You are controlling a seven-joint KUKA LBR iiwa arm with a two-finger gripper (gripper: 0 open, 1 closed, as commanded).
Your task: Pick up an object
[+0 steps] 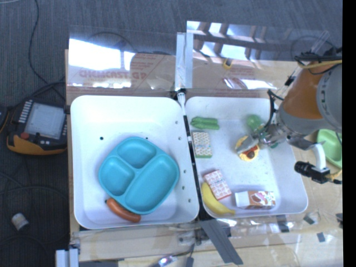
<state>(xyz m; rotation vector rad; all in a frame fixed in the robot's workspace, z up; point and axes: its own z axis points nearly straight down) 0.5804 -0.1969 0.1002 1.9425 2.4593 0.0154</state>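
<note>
The hand (pixel 261 135) sits low in the right bin (pixel 289 199), right at a small yellow-and-red toy (pixel 246 149) with a green piece (pixel 254 121) just behind it (whether it is spread or pinching, I cannot tell). A clean grasp likely means centring over the toy and closing squarely. Farther left lie a green pod (pixel 204 123), patterned packets and a banana (pixel 214 203); the left bin (pixel 89 127) holds a blue divided plate (pixel 139 174).

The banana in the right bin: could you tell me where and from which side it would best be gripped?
Grip the banana probably across its narrow width near mid-length, coming from above. It lies flat as a curve in the right bin's near-left corner, its outer side close to the wall, and a small patterned packet overlaps its upper part, so the lower stretch looks freer.
</note>
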